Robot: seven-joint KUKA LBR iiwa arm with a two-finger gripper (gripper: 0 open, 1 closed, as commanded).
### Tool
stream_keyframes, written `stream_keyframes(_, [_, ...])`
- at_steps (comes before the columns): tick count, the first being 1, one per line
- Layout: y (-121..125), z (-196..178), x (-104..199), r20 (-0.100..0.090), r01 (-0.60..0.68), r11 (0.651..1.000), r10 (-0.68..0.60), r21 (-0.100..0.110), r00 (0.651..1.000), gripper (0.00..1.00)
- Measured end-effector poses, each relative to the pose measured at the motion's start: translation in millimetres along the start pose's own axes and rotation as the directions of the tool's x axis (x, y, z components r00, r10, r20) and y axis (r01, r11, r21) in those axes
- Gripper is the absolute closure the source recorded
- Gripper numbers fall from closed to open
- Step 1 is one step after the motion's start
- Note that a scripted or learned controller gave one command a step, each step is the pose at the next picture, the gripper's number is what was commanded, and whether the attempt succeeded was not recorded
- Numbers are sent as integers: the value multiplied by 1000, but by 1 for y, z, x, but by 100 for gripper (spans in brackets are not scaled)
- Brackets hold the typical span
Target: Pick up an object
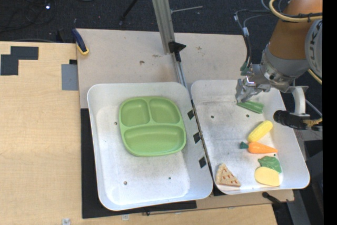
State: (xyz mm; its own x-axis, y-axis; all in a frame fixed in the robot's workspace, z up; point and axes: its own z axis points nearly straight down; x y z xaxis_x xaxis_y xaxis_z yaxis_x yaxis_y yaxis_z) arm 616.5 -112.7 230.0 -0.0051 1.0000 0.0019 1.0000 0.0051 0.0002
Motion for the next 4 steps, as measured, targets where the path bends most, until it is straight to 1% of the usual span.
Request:
stream_keyframes(1, [1, 8, 47, 0, 0, 1000, 0, 3, 1000, 100])
stream_keyframes(2, [6, -2, 97, 0, 1, 1000, -1, 1, 1000, 100])
stream_keyframes(3, [10, 7, 141, 1, -1, 1000, 1, 4, 1000, 100])
stream_keyframes(4, [14, 11, 204, 0, 1, 1000, -1, 2, 1000, 100])
